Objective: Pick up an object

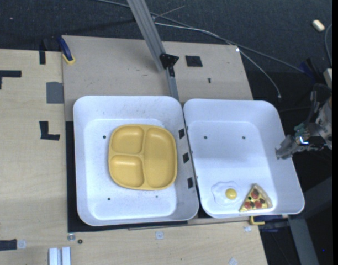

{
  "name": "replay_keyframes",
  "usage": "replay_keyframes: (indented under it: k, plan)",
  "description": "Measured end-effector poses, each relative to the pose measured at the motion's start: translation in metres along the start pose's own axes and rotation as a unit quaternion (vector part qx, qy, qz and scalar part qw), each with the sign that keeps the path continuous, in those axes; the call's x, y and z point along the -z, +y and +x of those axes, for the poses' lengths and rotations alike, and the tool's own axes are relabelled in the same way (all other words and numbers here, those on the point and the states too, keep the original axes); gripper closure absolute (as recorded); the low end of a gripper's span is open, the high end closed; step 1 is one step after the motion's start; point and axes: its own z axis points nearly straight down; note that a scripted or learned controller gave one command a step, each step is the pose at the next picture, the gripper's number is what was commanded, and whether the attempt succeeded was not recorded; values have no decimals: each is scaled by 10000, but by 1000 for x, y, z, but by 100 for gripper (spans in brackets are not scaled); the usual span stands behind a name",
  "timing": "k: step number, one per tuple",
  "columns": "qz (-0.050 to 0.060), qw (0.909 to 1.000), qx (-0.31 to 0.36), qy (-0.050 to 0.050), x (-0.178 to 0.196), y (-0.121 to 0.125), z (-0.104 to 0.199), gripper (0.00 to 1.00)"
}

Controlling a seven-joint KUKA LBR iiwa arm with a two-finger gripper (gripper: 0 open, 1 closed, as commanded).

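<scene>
Wood bench point(25, 148) w/ two white bins point(130, 106), dark floor point(257, 15); hand point(295, 142) grip state unclear

Robot arm, end section, at right edge of frame: pale grey and white wrist housing point(327, 115), partly cropped. Dark grey metal two-finger gripper assembly point(293, 143) below it, small blue-lit spot near its base; thin dark cables alongside. Detail blurred.

Robotics lab — plywood bench point(25, 148) w/ tape marks, cables point(257, 54), white bins point(130, 101).
</scene>
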Motion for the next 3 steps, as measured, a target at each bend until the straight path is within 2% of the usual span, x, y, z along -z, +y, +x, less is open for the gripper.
replay_keyframes:
  k: [2, 3]
  plan:
    - [19, 10000, 28, 13, 6, 18, 111, 100]
    - [28, 10000, 15, 10, 1, 15, 154, 100]
